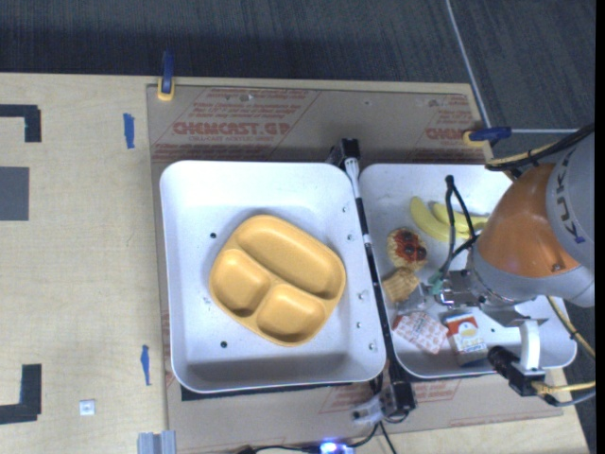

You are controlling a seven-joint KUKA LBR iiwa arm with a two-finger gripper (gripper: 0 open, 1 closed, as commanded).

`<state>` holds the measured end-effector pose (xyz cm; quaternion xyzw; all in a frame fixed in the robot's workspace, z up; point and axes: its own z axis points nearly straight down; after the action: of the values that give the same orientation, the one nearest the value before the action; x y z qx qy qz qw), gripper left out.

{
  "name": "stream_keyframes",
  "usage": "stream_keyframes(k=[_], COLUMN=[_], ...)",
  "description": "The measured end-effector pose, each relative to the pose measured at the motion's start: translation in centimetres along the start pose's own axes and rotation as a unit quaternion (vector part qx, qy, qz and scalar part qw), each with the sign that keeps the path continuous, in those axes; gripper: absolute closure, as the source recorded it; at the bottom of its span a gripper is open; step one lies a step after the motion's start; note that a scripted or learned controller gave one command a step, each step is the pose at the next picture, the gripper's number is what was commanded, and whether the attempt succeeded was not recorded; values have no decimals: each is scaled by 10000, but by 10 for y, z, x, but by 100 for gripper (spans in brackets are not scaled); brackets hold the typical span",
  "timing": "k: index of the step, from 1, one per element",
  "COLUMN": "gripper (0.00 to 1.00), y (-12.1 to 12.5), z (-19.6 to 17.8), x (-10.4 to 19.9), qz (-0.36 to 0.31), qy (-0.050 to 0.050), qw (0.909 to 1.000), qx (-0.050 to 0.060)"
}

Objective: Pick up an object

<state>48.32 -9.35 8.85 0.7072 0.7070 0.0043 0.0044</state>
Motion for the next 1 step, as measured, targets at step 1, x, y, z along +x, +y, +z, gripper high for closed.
stream_keyframes(k=[1], gripper=[0], y=[0], z=[0], x=[0], qz=[3], qy=[-5], qw=[10000], qx=[0])
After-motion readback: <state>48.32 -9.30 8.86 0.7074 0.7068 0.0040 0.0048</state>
